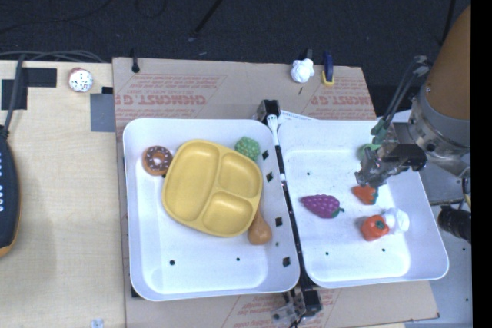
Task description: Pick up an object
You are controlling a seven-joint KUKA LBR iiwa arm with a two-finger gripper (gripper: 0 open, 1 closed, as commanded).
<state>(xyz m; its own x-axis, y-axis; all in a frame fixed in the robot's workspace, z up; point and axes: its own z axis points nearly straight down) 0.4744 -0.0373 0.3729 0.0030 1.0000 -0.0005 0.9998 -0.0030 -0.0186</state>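
White right bin point(430, 257), arm reaching in over it.
Gripper point(367, 182) fingers are clamped on a small orange-red toy point(364, 193), just above the bin floor near purple grapes point(321, 205).

Two bins sat side by side. In the left bin point(146, 257) a divided plate point(214, 187) lay centrally, with a toy doughnut point(157, 160) at its nine o'clock, a toy broccoli point(247, 147) at one o'clock and a toy pear point(259, 231) at five o'clock. In the right bin point(415, 257) toy grapes point(321, 205) lay at nine o'clock of a toy pepper point(374, 226).
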